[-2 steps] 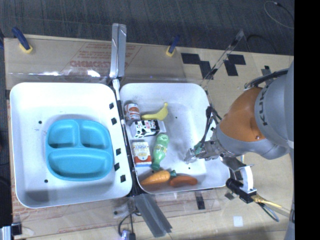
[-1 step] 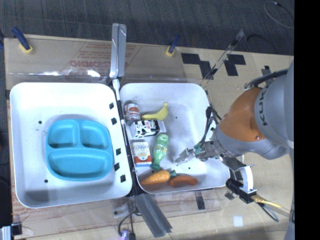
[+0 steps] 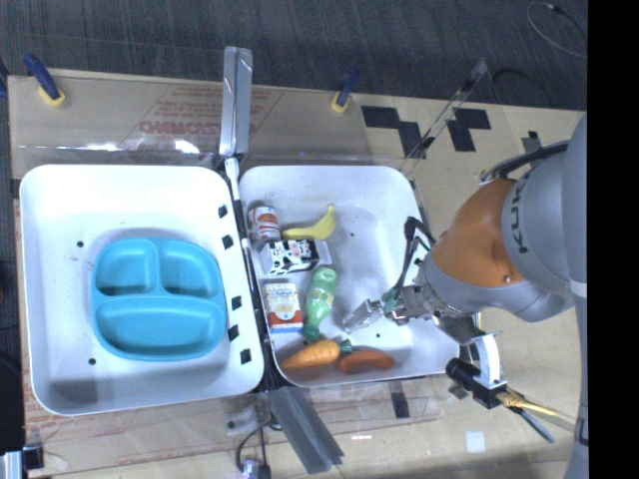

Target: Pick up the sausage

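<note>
Sausage (image 3: 365, 360): lies flat at the near edge of the right bin (image 3: 384, 193), touching the carrot (image 3: 311, 355).
Gripper (image 3: 362, 313): just above the sausage, beside the green bottle (image 3: 319, 300); fingers apart, holding nothing.

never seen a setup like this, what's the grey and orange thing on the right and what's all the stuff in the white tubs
The grey and orange thing is a robot arm, reaching in from the right. At its tip is a gripper, the part that grasps things. The single camera sits above the bench and looks down at a slant.

Two shallow white bins stand side by side. The left bin holds a blue divided tray. The right bin holds toy food: a can, a banana, a black-and-white carton, a small box, a green bottle, a carrot and the brown sausage.

The gripper hovers just above the sausage, and nothing can be seen held in it.
</note>
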`<state>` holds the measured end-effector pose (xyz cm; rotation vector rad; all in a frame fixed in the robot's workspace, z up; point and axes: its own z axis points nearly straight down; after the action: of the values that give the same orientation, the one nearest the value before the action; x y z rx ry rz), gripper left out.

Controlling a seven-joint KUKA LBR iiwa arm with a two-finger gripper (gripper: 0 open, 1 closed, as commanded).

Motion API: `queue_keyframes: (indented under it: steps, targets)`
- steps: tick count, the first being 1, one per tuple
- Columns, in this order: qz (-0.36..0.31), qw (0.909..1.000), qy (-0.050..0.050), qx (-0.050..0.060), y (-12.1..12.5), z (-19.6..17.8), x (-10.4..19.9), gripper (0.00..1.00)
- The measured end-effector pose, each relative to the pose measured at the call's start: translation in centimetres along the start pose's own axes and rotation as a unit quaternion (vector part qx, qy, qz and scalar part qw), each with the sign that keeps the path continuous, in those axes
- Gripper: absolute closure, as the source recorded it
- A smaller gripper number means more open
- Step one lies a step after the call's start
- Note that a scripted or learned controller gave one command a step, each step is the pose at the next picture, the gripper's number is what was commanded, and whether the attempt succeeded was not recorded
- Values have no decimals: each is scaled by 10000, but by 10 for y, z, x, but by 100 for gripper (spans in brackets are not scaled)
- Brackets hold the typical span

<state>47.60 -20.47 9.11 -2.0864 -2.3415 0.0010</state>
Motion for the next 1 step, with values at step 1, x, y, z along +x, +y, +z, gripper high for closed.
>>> queue_keyframes:
  steps: [1]
  targets:
    - [-17, 10000, 6, 5, 1, -10, 0, 100]
